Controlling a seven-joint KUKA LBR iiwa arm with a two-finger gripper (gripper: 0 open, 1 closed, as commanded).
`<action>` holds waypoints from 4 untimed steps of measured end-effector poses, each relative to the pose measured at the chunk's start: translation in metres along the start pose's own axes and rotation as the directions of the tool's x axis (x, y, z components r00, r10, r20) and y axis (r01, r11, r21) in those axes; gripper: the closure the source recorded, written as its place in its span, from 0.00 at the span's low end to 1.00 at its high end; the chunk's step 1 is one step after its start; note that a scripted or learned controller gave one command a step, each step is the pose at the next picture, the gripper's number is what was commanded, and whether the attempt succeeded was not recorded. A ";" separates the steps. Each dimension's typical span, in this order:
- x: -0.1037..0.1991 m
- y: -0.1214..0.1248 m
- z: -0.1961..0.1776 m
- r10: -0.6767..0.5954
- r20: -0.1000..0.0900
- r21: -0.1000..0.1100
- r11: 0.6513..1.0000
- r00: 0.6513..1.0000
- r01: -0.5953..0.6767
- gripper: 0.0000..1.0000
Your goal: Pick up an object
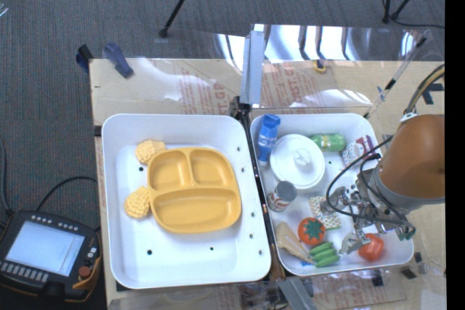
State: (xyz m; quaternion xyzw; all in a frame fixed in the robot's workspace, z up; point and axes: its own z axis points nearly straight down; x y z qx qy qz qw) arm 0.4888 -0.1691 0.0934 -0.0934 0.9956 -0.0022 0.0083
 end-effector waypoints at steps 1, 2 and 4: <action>-0.014 0.067 0.003 0.029 -0.011 -0.005 1.000 1.000 -0.029 0.00; -0.012 0.074 0.005 0.151 -0.019 -0.002 0.989 0.988 -0.151 0.00; -0.095 0.176 -0.192 0.089 -0.007 -0.006 0.996 0.996 -0.089 1.00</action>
